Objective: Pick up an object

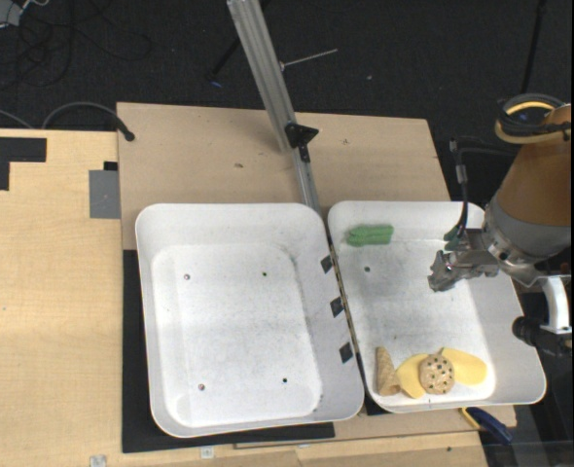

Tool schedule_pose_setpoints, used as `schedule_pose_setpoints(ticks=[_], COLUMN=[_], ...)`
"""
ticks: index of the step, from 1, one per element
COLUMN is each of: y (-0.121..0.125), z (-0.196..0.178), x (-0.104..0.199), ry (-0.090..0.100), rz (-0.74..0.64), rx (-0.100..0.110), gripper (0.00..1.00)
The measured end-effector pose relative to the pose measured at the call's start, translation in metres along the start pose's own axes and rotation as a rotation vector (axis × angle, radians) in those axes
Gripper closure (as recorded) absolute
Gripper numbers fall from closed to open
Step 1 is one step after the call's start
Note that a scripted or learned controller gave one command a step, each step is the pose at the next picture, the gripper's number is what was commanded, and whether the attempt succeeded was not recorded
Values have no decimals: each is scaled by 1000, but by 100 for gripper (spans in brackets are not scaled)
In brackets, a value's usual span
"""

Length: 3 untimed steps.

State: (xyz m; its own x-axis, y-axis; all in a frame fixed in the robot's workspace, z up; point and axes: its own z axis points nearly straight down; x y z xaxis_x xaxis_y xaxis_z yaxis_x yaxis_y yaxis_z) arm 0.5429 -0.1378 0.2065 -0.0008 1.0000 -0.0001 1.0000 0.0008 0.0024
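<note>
Gripper (446, 272) sits low over the right bin (404, 300), toward that bin's right wall and about mid-depth. Its metal end is small and dark against the white floor; whether it is spread or closed cannot be told, and nothing is seen held in it. Grey arm (530, 212) with orange band enters from the right edge, above the bin's right rim.

Room for moving: bare white floor lies to the left of the gripper and toward the near side, up to the food group. The right wall is close beside the gripper. The bins' shared walls, with three small black clips (336, 305), run between the two bins, well apart from the gripper.

Right bin contents:
- green flat block (370, 234), near the far left corner, close to the far wall.
- tan cone-like piece (386, 371), near the front wall, left of centre.
- yellow flat pieces (462, 368), just beside the cone, near the front wall.
- round brown dotted item (436, 374), a cookie by its look, lying on the yellow pieces.

Left bin (170, 232): white floor with a few small dark specks.

Both bins rest side by side on the tan worktop (209, 154). A slanted aluminium rail (268, 76) stands behind the bins, its foot near the far end of their shared walls.
</note>
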Motion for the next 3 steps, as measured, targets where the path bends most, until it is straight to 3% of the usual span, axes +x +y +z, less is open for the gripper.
schedule_pose_setpoints(ticks=[1, 3], y=[1, 43], z=[-53, -58], x=[-1, 94], ry=[-1, 2], rz=[0, -4], rx=[-1, 4], gripper=[100, 100])
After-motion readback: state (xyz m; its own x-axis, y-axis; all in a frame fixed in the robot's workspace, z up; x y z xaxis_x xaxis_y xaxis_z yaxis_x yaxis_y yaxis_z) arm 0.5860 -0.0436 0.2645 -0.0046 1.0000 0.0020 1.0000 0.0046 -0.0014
